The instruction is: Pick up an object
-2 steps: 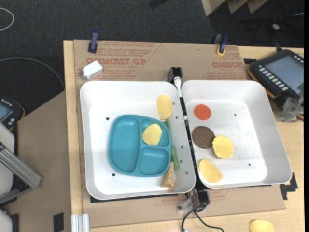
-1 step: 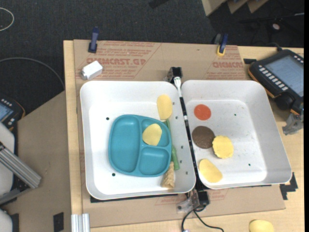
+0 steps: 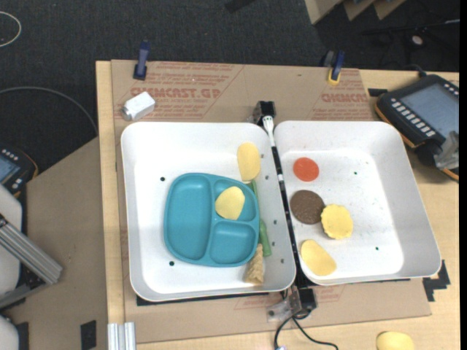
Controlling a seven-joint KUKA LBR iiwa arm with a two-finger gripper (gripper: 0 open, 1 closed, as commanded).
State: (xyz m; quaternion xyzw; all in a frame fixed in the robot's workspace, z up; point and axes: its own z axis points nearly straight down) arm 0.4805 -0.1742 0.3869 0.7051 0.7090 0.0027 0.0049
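Plainly the yellow piece (image 3: 230,203) lies on the teal plate (image 3: 191,228), just beside its divider ridge; a grasp may slip against that ridge. Gripper state: I cannot tell.

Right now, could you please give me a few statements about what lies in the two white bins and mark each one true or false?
1. The teal divided plastic plate lies in the left white bin. True.
2. A yellow oval piece rests on that plate. True.
3. The round red disc lies in the left bin. False: it lies in the right white bin.
4. The round brown disc sits on the plate. False: it lies on the right bin's floor, below the red disc.
5. A thin green stick lies along the plate's right edge. True.
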